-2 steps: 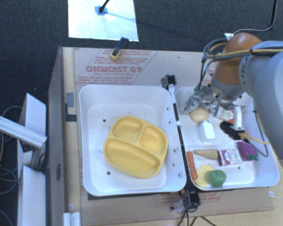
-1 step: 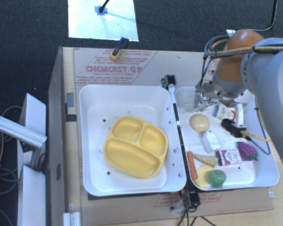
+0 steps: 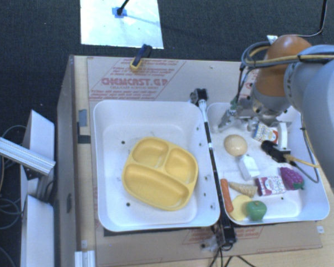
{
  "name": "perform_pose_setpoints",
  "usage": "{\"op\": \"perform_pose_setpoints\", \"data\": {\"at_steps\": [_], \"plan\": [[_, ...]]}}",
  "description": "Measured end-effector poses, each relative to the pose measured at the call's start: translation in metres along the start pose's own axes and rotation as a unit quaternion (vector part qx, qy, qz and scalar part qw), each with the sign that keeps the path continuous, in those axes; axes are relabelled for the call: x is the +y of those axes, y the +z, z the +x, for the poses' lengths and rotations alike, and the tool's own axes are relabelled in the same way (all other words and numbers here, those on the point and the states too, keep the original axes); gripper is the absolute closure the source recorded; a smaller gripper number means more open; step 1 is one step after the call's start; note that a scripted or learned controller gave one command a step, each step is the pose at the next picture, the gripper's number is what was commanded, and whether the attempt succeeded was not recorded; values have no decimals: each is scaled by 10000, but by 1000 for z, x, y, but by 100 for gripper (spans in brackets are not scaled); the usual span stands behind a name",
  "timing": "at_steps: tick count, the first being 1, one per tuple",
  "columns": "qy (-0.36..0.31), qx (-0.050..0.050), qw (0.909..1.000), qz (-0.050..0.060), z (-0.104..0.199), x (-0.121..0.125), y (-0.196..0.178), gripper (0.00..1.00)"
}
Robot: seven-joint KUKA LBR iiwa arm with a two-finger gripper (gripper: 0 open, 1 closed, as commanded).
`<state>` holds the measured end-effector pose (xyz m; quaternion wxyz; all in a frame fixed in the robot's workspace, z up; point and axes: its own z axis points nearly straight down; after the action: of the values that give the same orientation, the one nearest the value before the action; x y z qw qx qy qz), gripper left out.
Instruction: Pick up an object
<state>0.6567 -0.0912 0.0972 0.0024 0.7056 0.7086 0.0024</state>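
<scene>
My gripper (image 3: pixel 234 117) hung near the right bin's (image 3: pixel 317 207) far-left corner, just beyond the egg (image 3: pixel 235 145); whether its grasp was open, I could not tell

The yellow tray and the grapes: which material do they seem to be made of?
The yellow tray looks like moulded plastic: one even colour, smooth, rounded compartment edges. The purple grapes seem a plastic toy, with glossy highlights, though they are too small to be certain.
</scene>
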Motion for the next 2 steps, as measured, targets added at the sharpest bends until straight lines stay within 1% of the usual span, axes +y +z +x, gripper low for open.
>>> {"op": "perform_pose_setpoints", "data": {"at_steps": [1,2], "plan": [[14,-1,10000,29,-2,-25,13,0],[16,0,10000,30,-9,-29,13,0]]}}
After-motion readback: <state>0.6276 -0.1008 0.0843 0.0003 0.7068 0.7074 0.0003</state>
